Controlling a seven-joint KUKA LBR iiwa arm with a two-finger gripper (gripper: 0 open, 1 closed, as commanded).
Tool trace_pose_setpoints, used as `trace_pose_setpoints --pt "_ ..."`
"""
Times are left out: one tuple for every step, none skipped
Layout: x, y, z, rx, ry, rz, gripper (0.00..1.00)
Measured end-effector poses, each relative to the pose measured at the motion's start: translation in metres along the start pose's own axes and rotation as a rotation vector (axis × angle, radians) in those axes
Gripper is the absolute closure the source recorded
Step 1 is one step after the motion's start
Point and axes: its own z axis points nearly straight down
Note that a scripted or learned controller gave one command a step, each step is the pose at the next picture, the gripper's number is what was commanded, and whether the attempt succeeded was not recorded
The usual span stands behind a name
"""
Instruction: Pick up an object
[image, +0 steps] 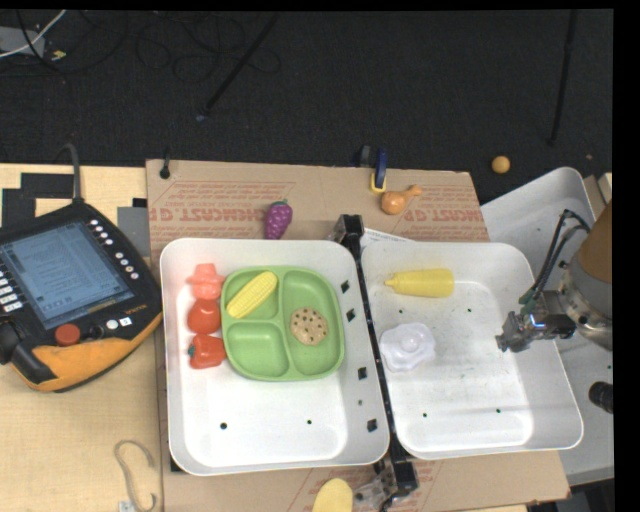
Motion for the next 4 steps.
trace_pose_setpoints --pt "-0.001 0.000 -0.016 0.002 0.001 -0.001 1.00" --pt "0.039 0.020 -0.022 0.003 0.003 -0.004 1.00" --pt "0.088 0.045 -0.009 0.004 0.003 -0.004 1.00" --pt "0.143 0.063 -0.015 0.004 0.003 -0.004 1.00"
